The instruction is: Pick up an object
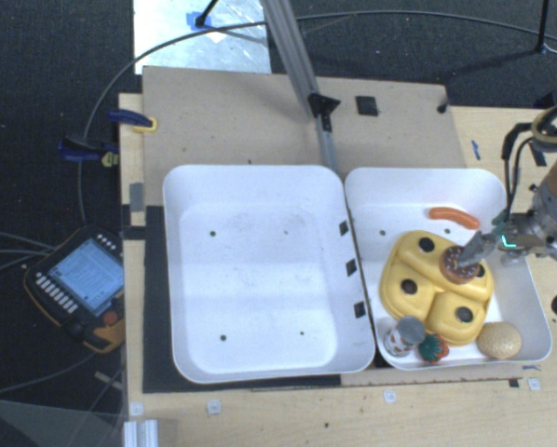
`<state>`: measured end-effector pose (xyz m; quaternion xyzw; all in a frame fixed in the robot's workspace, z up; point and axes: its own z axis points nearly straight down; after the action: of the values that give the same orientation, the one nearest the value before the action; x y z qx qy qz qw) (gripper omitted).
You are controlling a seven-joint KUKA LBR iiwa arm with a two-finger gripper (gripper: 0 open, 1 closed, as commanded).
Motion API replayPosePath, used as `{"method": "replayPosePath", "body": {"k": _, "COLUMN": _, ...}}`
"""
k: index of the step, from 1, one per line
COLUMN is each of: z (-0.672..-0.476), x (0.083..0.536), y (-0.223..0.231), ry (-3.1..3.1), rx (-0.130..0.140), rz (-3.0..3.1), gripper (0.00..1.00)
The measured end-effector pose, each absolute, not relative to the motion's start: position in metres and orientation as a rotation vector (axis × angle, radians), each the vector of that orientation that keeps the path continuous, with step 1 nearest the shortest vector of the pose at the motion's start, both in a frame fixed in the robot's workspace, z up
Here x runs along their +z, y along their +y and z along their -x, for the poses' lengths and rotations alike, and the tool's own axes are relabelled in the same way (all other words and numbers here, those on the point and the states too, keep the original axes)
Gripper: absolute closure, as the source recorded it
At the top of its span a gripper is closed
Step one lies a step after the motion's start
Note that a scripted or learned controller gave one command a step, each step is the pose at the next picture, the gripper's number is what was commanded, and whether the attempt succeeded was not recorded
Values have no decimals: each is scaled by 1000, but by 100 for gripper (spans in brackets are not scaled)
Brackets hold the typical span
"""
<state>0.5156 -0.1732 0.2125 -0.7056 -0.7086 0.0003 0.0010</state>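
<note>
1. The claw [468, 255] hangs over the right bin [390, 194], directly above a brown ringed doughnut [462, 264].
2. Claw state: cannot tell.
3. The doughnut lies on top of a yellow moulded tray [427, 291].
4. An orange sausage [454, 216] lies behind the tray; a beige ball [499, 340] rests in the front right corner.

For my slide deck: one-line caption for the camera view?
Gripper poised over a yellow tray in the right bin, beside an orange sausage.
</note>
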Motion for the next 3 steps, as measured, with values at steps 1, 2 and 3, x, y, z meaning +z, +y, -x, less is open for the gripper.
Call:
{"method": "replayPosePath", "body": {"k": 1, "z": -516, "x": 214, "y": -173, "ry": -2227, "rx": -2, "rz": 2217, "gripper": 0}}
{"method": "replayPosePath", "body": {"k": 2, "z": -516, "x": 172, "y": -177, "ry": -2223, "rx": 1, "rz": 2219, "gripper": 0}}
{"method": "replayPosePath", "body": {"k": 3, "z": -508, "x": 124, "y": -176, "ry": -2223, "rx": -5, "rz": 2226, "gripper": 0}}
